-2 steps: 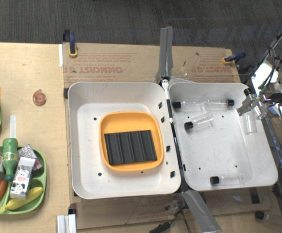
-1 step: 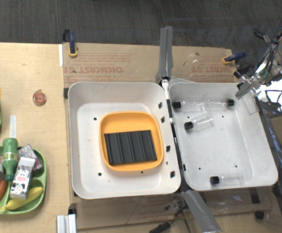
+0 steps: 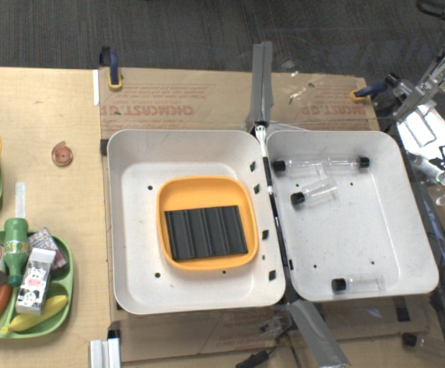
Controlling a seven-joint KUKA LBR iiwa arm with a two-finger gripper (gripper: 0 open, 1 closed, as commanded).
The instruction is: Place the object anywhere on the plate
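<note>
A dark ridged slab (image 3: 206, 231) is seen resting on the yellow plate (image 3: 207, 187), placement apparently done; the gripper's state cannot be told.

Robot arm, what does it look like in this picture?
A sliver of the arm pokes in at the right edge: shiny silver-grey metal pieces with thin dark cables. It is too cut off to make out markings.

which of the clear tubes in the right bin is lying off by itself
The tube by the right bin's near edge, black cap pointing left. The other three tubes cluster together in the bin's far left corner.
</note>
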